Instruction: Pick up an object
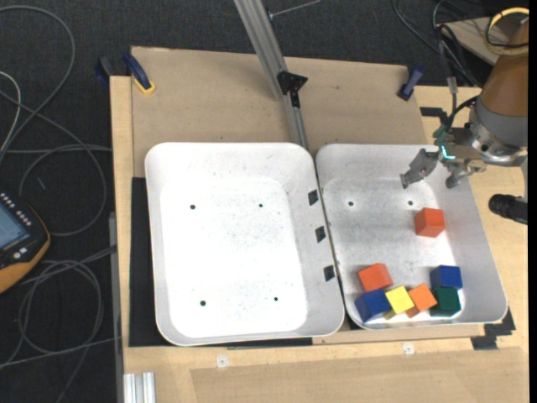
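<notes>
- Gripper (pixel 436 170) hangs over the far right part of the right bin (pixel 470 225), its two fingers spread apart with nothing between them; the left finger (pixel 417 170) juts out toward the left, the other finger sits to its right near the bin's far rim.
- Arm (pixel 503 99) comes in from the right, its orange band just above the grey wrist.
- Red block (pixel 430 222) lies alone on the bin floor, nearer than the gripper, below it in the view and apart from it.
- Cluster of blocks sits along the near edge of the right bin, well apart from the gripper: an orange block (pixel 374 276), a blue block (pixel 372 305) at the near left, a yellow block (pixel 399 300) beside it, a second orange block (pixel 422 297), a green block (pixel 447 301) and another blue block (pixel 445 276) just beyond the green one.
- Left bin (pixel 168 225) lies beside the right bin, white with dark specks.
- Bench (pixel 210 91) of pale wood bears both bins; blue clamps (pixel 139 73) grip its far edge.
- Metal pole (pixel 268 49) slants up from between the bins at the far side.
</notes>
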### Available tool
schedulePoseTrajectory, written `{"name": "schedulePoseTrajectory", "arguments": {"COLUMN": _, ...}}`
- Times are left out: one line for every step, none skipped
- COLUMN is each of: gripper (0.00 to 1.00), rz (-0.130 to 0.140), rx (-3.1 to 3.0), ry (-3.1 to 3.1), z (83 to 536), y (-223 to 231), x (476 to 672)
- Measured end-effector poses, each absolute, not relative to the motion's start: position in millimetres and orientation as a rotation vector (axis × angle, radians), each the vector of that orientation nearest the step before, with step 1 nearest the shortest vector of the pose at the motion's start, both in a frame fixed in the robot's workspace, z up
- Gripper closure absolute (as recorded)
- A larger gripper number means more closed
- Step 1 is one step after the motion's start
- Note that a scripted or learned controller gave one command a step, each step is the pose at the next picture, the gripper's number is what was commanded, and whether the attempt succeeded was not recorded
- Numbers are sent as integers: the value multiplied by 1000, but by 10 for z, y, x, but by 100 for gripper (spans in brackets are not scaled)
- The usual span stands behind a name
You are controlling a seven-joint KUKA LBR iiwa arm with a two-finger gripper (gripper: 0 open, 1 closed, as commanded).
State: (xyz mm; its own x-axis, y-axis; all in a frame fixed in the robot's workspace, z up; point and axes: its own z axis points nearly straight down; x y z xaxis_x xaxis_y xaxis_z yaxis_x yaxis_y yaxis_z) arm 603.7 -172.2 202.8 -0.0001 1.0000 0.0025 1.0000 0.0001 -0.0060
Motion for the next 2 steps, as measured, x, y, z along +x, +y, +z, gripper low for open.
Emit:
{"name": "schedulePoseTrajectory", "arguments": {"gripper": 0, "rz": 0, "rx": -2219, "ry": -2222, "z": 2057, "y": -1722, "x": 6048}}
{"name": "schedulePoseTrajectory", "arguments": {"gripper": 0, "rz": 5, "rx": -2217, "ry": -2217, "z": 1617, "y": -1728, "x": 5983}}
